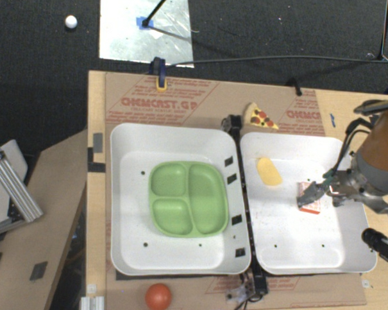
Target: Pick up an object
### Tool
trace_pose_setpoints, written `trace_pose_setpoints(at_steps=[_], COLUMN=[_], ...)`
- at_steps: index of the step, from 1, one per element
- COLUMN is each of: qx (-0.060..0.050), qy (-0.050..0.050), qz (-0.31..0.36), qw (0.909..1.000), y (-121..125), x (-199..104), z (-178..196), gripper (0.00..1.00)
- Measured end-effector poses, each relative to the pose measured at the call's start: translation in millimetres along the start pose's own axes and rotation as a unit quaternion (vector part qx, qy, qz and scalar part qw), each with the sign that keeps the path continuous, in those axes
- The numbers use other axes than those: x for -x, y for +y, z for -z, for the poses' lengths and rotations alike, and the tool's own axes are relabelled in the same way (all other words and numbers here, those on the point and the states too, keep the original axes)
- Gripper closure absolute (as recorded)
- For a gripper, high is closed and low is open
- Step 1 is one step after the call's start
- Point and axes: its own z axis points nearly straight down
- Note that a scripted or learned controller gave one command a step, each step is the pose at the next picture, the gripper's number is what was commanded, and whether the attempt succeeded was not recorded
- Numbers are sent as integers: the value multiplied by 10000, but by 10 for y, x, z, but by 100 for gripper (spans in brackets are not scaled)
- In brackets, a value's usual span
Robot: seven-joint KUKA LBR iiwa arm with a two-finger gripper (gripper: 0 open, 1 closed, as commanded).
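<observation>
In the right bin (292,252) lie a yellow oblong object (269,172) near the back left and a small red and white packet (309,198) toward the middle. The gripper (310,195) reaches in from the right and hangs right over the packet, its dark fingers covering part of it. Whether the packet is between them I cannot make out.
The left bin (125,180) holds a green divided plate (187,199). A toy pizza slice (261,117) lies on the board behind the bins, and a red ball (158,297) in front. A blue clamp (159,72) stands at the back edge.
</observation>
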Motion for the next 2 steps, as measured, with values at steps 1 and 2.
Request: trace_pose_setpoints(at_steps=[1,2], qx=[6,-3], qy=[1,1], qz=[2,-2], qw=[10000,10000], y=[32,-36], x=[-81,-58], z=[-450,-1043], gripper=[0,0])
